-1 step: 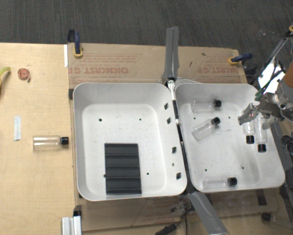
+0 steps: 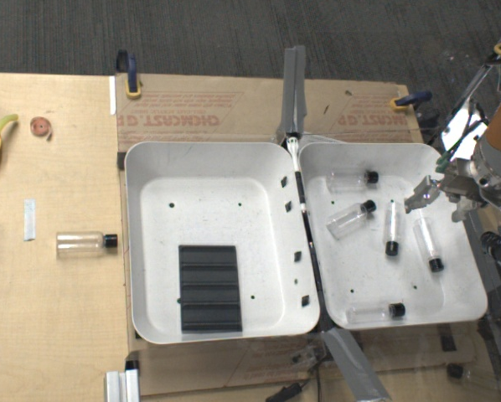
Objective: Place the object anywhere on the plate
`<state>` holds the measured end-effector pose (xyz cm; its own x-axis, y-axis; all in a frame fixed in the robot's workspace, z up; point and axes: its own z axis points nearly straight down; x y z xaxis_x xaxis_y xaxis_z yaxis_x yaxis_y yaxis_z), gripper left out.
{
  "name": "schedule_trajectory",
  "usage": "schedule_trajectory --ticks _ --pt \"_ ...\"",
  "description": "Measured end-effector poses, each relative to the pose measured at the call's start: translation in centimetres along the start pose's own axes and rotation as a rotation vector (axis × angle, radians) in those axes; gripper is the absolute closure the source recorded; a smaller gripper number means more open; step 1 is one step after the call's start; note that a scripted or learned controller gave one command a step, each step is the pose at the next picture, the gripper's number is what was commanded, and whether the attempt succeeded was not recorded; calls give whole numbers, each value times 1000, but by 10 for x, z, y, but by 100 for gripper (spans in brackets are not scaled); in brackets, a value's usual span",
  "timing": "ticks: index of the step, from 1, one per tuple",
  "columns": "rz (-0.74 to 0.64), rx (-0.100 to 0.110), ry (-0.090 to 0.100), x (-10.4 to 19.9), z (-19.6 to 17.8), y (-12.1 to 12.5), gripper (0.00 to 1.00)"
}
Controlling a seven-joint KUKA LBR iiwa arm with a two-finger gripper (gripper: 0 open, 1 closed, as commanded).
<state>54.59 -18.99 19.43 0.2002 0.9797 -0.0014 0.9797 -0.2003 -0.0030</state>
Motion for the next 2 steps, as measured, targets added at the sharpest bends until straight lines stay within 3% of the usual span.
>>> schedule_trajectory --ticks 1,2 --pt "-71 -2 0 -3 -13 76 0" --pt "-32 -3 -1 1 -48 115 0"
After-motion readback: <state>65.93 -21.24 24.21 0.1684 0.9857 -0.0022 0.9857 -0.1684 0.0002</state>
